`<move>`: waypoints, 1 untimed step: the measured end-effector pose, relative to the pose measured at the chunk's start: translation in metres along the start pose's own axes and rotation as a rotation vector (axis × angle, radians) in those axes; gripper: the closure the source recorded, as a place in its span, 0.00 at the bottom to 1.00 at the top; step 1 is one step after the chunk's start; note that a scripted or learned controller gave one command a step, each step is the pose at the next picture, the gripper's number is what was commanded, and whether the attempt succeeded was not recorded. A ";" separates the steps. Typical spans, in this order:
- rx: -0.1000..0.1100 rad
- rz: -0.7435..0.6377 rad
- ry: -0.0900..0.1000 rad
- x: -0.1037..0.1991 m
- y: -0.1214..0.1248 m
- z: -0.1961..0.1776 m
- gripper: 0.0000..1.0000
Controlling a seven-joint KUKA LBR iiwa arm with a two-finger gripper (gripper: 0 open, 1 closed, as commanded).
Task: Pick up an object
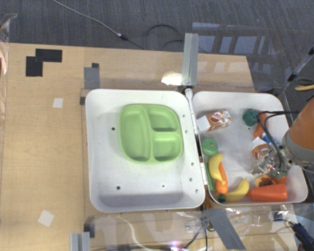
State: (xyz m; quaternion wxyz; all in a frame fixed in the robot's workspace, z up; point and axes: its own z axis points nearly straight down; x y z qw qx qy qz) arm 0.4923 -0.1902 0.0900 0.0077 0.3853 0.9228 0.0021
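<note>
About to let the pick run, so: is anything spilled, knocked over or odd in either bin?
Nothing stands out. The green tray lies flat in the left bin. The toy food sits jumbled but inside the right bin, with the gripper low among it.

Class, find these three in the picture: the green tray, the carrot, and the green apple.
Green tray (149, 133): camera view, on the ridge between its compartments.
Carrot (268, 193): camera view, mid-body.
Green apple (209, 147): camera view, its top face.
</note>
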 end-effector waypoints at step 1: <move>-0.002 0.169 -0.001 0.026 0.063 -0.122 1.00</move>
